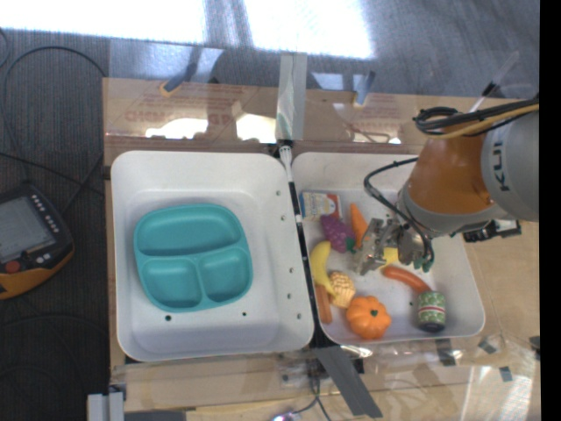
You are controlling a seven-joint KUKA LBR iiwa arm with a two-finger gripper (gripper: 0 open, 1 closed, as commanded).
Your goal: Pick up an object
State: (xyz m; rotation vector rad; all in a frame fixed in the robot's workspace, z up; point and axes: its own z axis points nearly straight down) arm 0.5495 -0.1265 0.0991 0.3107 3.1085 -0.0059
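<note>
Not yet picked: gripper low in the right bin, jaw state impossible to tell, toy corn, pumpkin and grapes all lying loose on the floor.

Dark grey carpeted floor around wooden bench. Bright light patch across top of view, overexposed. Black cables loop over floor at left. Handheld control pendant with screen lies on floor, left edge.
</note>
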